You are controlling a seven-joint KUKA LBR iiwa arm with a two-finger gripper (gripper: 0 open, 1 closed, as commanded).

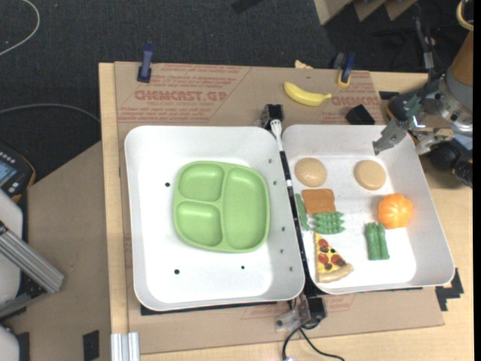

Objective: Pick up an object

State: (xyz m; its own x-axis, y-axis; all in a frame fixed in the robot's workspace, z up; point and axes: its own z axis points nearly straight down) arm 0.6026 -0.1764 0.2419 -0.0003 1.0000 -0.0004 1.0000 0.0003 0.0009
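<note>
From the camera view, the jaws (391, 135) hang over the far right corner of the right bin (432, 256), at the end of the grey arm (451, 104) that comes in from the right. Whether they stand wide or narrow cannot be told from here; nothing shows between them.

The nearest thing to them is a round tan cookie (370, 174), lying flat in the bin just below and a little left of the jaws, apart from them. A second tan cookie (310, 172) lies further left, near the bin's left wall. Being round, neither has a long axis.

An orange (395, 210) sits nearer the camera than the first cookie, close to the right wall. Just beside it, a green bean bundle (376, 241) lies with its long axis running toward and away from the camera. A brown toast slice (318, 200) lies flat below the left cookie, with a green leafy piece (326, 221) touching its near edge, long axis running left to right. A pizza slice (329, 259) lies nearest the camera, its point toward the far side.

The left bin (143, 201) holds a green divided plate (222, 206). A banana (306, 95) rests on the table (188, 96) beyond the right bin, its long axis running left to right.
</note>
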